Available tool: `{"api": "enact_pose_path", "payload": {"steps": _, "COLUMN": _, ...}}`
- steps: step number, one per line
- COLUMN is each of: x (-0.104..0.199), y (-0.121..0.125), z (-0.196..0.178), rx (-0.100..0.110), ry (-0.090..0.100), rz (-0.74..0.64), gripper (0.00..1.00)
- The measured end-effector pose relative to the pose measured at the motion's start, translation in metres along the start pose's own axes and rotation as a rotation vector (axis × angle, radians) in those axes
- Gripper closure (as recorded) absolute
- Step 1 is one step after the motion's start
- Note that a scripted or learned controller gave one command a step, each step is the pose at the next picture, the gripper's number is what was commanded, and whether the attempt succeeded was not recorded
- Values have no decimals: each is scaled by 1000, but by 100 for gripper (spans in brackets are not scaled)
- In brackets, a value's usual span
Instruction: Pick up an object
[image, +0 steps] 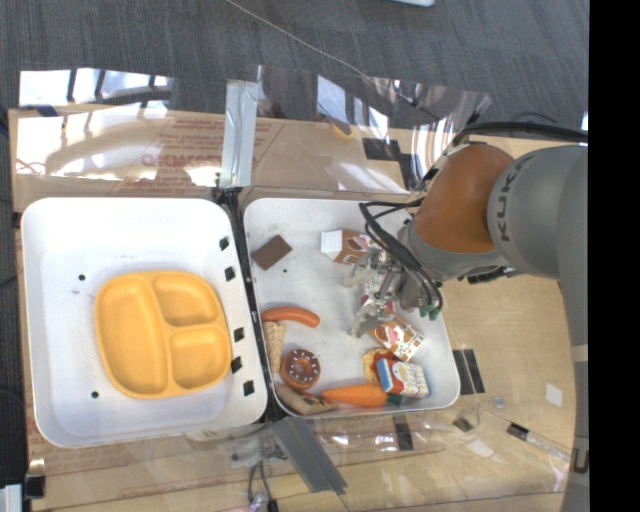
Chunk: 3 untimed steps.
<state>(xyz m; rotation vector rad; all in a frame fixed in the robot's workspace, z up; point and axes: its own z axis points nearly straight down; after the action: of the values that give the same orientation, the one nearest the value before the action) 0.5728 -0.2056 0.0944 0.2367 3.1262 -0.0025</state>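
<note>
Lettering "KUKA" partly legible on the grey arm (520, 215), claw (372, 300) low in right bin (300, 215), grip state indiscernible.

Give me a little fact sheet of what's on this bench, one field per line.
left bin: holds a yellow divided tray
right bin: toy foods
foods: brown square, sausage, donut, carrot, small cartons
arm: reaches in from the right
tool: low over the right bin's middle; grip unclear
</note>
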Motion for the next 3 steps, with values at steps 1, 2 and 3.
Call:
{"api": "enact_pose_path", "payload": {"steps": 1, "x": 52, "y": -10, "z": 0, "rx": -1, "ry": 3, "rz": 55, "gripper": 0}}
{"api": "enact_pose_path", "payload": {"steps": 2, "x": 48, "y": -7, "z": -11, "rx": -2, "ry": -3, "rz": 45, "gripper": 100}}
{"api": "enact_pose_path", "payload": {"steps": 3, "x": 27, "y": 28, "z": -164, "rx": 0, "ry": -5, "rz": 224, "gripper": 100}}
